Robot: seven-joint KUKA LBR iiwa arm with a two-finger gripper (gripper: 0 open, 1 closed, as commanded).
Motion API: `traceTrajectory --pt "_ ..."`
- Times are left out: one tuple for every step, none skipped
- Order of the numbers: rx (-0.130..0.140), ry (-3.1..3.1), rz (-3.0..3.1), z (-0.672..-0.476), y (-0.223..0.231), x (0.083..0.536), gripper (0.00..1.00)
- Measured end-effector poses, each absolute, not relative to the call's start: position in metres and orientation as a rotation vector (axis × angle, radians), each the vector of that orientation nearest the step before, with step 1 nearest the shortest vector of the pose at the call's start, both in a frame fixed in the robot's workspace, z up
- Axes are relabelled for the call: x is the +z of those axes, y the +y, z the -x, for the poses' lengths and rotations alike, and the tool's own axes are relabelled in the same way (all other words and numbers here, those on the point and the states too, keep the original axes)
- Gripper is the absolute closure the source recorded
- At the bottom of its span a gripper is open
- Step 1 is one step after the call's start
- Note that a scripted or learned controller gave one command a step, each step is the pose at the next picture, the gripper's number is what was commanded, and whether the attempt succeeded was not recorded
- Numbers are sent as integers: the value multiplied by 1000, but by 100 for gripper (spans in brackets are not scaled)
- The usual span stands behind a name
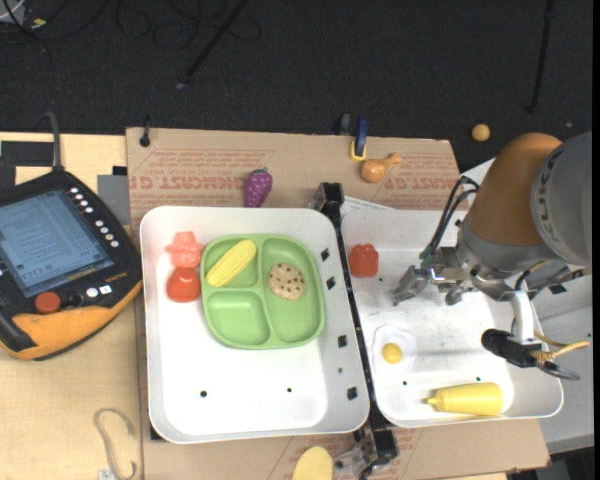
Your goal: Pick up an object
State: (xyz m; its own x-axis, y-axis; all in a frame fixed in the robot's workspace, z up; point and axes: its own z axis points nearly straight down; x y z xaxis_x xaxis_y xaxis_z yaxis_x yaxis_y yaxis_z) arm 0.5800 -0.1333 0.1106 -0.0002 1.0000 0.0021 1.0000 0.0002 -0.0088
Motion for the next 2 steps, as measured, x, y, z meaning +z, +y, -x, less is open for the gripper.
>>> traceTrajectory --pt "4 -2219 2217 -580 -131 86 0" --pt "2 -2214 2223 -580 -132 97 100"
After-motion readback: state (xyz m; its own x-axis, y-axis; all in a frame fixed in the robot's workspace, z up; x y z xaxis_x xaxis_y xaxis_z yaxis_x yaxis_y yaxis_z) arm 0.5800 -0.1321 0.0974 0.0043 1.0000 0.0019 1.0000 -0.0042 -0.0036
